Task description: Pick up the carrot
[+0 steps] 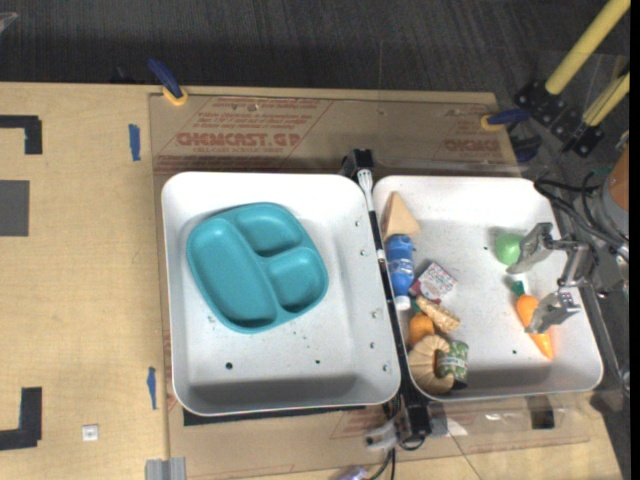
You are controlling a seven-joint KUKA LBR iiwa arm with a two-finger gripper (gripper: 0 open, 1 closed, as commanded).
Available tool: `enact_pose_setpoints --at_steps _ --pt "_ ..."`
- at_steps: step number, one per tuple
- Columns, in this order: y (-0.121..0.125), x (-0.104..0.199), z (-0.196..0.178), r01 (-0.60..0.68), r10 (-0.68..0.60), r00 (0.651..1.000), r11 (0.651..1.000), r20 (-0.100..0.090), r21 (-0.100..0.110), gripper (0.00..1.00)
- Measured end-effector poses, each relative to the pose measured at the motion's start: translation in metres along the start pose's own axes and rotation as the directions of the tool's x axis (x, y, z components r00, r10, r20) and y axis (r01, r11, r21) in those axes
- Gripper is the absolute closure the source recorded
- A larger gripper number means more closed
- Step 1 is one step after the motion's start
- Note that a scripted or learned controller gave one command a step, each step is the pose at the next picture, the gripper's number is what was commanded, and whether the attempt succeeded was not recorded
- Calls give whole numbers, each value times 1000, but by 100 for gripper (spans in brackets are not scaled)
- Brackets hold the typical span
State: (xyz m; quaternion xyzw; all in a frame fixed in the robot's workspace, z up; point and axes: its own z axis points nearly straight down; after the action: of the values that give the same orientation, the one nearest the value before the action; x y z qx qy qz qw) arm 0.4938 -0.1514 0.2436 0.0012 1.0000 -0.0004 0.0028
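end effector sits at 3 o'clock in the right bin, fingers spread around the carrot, not pinching. risk: closing off-centre may push the carrot against the bin wall; grasp fails.

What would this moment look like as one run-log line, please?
stage: reaching | pincer: open, at right bin's right side | carrot: in bin beside pincer, not held

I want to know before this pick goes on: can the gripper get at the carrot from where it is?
Probably yes. The gripper is right over the carrot near the right bin's right wall, and nothing lies on top of the carrot.
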Motion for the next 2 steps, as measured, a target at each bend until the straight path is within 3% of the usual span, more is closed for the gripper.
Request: enact_pose_setpoints --at_steps 1,2 --pt "-20 11 146 -119 119 993 993 6 1 0" --pt "-19 9 137 -117 117 993 993 10 2 100"
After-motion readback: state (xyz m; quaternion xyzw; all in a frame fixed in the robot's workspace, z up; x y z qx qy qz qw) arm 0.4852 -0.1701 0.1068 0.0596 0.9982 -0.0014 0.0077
